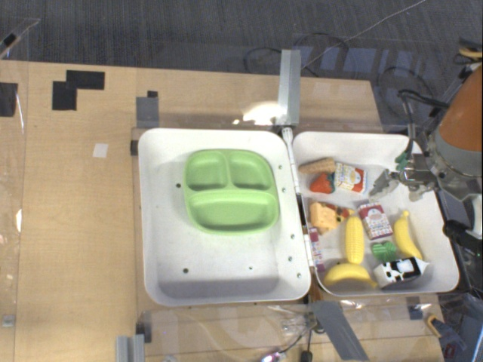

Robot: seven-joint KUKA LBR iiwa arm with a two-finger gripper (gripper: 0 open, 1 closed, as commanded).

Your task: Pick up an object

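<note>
My gripper (385,181) hangs over the upper right part of the right bin (445,225), coming in from the right edge. It is just right of a small white and red carton (349,177) and above a dark red carton (373,221). Nothing shows in its grasp. In the same bin lie a brown bread piece (317,166), a red strawberry (322,183), an orange cheese wedge (324,217), a corn cob (354,238), a banana (407,236), a green item (383,249), a black and white cow-print carton (400,271) and a yellow fruit (349,275).
The left bin (162,225) holds a green divided plate (230,189). A metal post (290,89) rises behind the seam between the bins. Cables run behind the right bin. The wooden bench (68,225) stretches to the left.
</note>
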